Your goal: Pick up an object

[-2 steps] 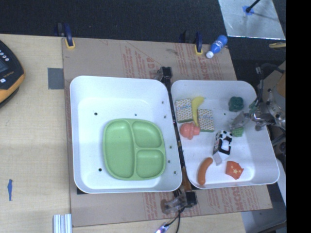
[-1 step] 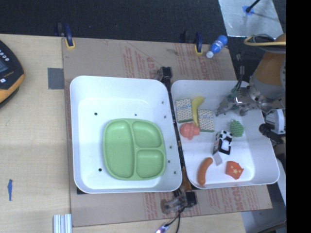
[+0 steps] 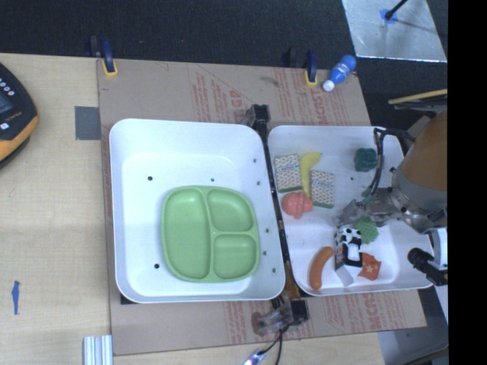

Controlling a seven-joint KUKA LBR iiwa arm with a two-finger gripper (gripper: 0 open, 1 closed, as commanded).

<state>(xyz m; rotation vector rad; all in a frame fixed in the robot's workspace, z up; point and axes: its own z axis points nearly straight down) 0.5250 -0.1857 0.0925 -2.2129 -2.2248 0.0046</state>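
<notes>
My gripper (image 3: pixel 361 213) hangs low over the right part of the right bin (image 3: pixel 335 137), with the arm coming in from the right edge. Just below it lie a green leafy toy (image 3: pixel 369 231) and a black-and-white toy (image 3: pixel 350 243). A red piece (image 3: pixel 370 267) and an orange sausage (image 3: pixel 320 268) lie near the bin's front. Further left are a pink-red toy (image 3: pixel 296 204), two waffle-patterned squares (image 3: pixel 287 171) (image 3: pixel 323 186) and a yellow banana (image 3: pixel 307 168). A teal object (image 3: pixel 366 158) sits at the back right.
The left bin (image 3: pixel 137 150) holds a green divided plate (image 3: pixel 210 233). Clamps grip the wall between the bins at the back (image 3: pixel 259 115) and the front (image 3: pixel 283 316). A blue-and-white bottle (image 3: pixel 338 73) lies behind the bins. An orange-edged device (image 3: pixel 14 120) sits at the far left.
</notes>
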